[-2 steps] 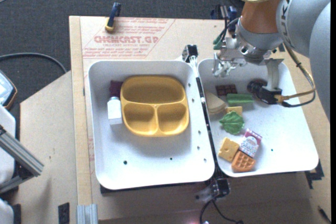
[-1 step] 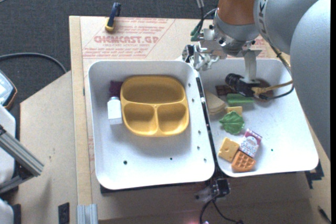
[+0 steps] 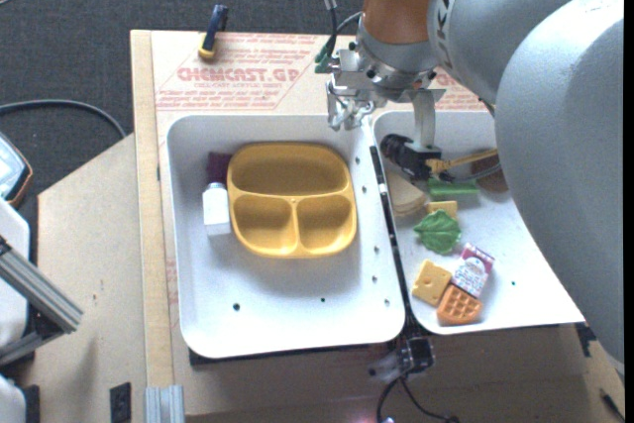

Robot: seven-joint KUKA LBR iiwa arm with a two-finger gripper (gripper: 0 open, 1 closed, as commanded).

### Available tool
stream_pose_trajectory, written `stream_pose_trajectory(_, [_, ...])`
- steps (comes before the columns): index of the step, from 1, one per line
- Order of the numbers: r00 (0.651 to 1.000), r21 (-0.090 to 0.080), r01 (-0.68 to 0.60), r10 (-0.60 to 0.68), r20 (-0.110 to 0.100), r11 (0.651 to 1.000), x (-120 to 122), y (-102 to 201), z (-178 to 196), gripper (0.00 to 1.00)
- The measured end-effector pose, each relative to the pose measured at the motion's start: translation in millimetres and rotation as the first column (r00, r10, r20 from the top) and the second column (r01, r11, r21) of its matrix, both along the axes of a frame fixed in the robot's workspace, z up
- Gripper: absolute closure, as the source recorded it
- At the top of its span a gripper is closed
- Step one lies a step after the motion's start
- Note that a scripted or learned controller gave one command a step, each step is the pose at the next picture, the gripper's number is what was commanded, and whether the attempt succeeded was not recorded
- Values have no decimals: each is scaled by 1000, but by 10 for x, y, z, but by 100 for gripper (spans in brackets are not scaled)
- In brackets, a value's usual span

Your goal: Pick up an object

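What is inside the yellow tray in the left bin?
The yellow tray shows three bare compartments with nothing in them. A white bottle and a dark item lie beside its left edge, outside it. Anything under the tray is hidden.

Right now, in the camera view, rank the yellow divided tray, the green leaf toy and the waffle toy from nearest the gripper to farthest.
From the gripper:
1. yellow divided tray, left bin, just below the gripper.
2. green leaf toy, right bin, middle.
3. waffle toy, right bin, near front edge.
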State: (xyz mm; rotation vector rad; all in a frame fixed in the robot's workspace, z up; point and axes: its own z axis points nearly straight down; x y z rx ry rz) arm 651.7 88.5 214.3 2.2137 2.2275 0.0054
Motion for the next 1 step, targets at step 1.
stream_pose_trajectory(1, [1000, -1, 5, -5, 1, 1000, -48, 42, 102, 100])
